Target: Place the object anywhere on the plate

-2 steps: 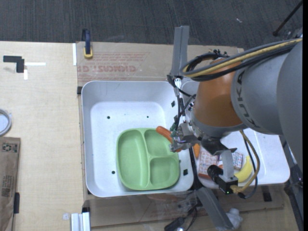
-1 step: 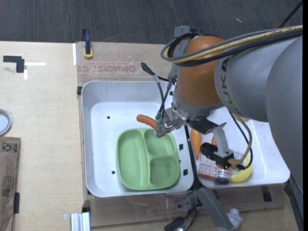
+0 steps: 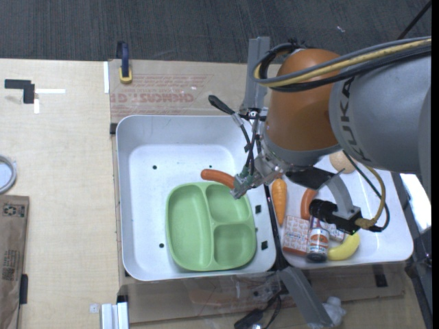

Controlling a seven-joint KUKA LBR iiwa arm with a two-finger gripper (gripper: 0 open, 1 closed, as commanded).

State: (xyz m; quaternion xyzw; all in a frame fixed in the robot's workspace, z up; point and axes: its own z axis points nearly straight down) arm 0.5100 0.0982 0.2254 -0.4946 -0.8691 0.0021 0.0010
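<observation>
A green divided plate (image 3: 206, 235) lies in the left bin (image 3: 137, 184), toward its front right. An orange-red sausage (image 3: 217, 177) rests just past the plate's far rim, on the bin floor or touching the rim. My gripper (image 3: 241, 185) hangs low at the sausage's right end, over the plate's far right corner. From this angle I cannot make out whether the sausage is in its grasp. The grey arm with its orange band (image 3: 305, 101) reaches in from the right above it.
The right bin (image 3: 384, 252) holds a carrot (image 3: 279, 199), a small red item (image 3: 308, 202), a bottle (image 3: 317, 242), a banana (image 3: 345, 247) and a printed box (image 3: 296, 233). The arm covers much of that bin. The wall between the bins stands just right of the gripper.
</observation>
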